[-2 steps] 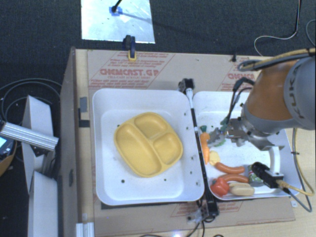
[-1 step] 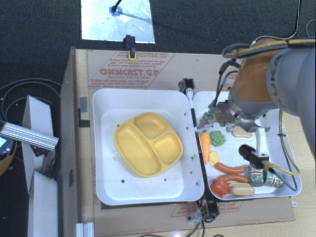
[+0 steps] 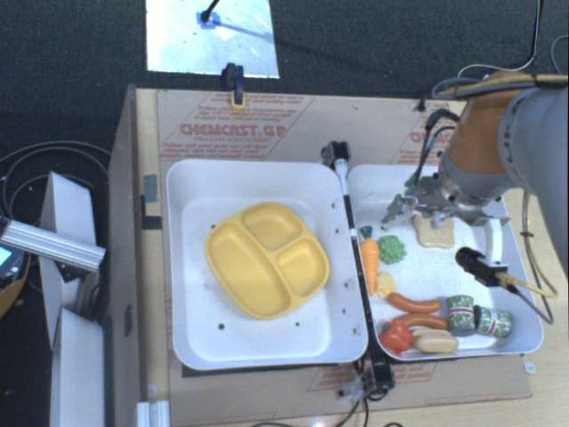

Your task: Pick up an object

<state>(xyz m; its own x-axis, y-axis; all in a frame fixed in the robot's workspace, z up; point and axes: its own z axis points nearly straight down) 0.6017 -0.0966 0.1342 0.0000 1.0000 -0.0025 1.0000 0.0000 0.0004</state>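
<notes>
— What lies around you?

— Toy food in the right bin (image 3: 391,181). A pale bread slice (image 3: 435,234) lies flat just beside my gripper (image 3: 425,208). Broccoli (image 3: 392,249) sits near the slice but apart from it, and a carrot (image 3: 370,261) lies along the wall between the bins. Further toward the near edge are a sausage (image 3: 413,303), a red piece (image 3: 397,336), a bread roll (image 3: 436,342) and two green cans (image 3: 461,314). The left bin (image 3: 200,327) holds a yellow divided tray (image 3: 267,258).

— And your pose?

— My arm (image 3: 533,140) reaches in from the right, with the gripper down over the right bin's far half. I cannot tell how wide it stands.
</notes>
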